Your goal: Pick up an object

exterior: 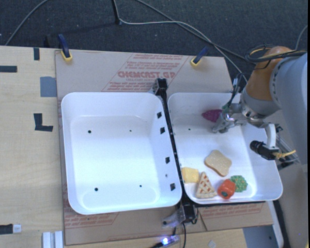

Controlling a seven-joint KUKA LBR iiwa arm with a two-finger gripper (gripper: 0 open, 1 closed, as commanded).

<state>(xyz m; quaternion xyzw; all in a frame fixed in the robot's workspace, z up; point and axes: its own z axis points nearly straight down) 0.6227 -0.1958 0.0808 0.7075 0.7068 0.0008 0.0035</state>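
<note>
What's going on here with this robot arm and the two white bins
A grey robot arm reaches in from the right, and its pincer is down in the right bin, right beside a small purple piece near the far wall. Whether it has hold of that piece cannot be told. Further forward in that bin lie a slice of toy bread, a yellow block, a waffle-like wedge, a red piece and a green piece. The left bin sits alongside it.

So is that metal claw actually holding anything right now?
Cannot be told. The gripper sits low in the right bin, right beside a purple object, but no grasp is visible.
</note>
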